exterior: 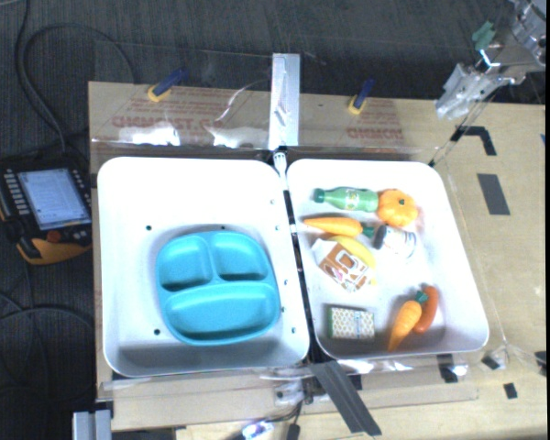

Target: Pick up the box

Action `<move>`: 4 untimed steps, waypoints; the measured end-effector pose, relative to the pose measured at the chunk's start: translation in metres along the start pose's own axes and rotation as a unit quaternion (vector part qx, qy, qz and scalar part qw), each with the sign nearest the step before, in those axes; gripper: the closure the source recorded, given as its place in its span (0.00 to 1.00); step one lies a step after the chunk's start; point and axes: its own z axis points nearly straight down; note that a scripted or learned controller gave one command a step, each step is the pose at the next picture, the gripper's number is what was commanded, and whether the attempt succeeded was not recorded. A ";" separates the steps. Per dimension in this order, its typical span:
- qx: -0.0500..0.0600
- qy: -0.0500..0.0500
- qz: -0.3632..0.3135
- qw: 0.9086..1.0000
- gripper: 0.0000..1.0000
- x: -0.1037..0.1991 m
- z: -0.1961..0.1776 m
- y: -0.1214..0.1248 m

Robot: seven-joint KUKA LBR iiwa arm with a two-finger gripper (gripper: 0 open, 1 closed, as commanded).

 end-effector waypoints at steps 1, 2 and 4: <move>0.000 0.000 -0.039 0.999 1.00 -0.033 0.100 0.015; 0.000 0.000 0.103 0.995 1.00 -0.079 0.051 -0.022; 0.000 -0.001 0.101 0.995 1.00 -0.078 0.033 -0.020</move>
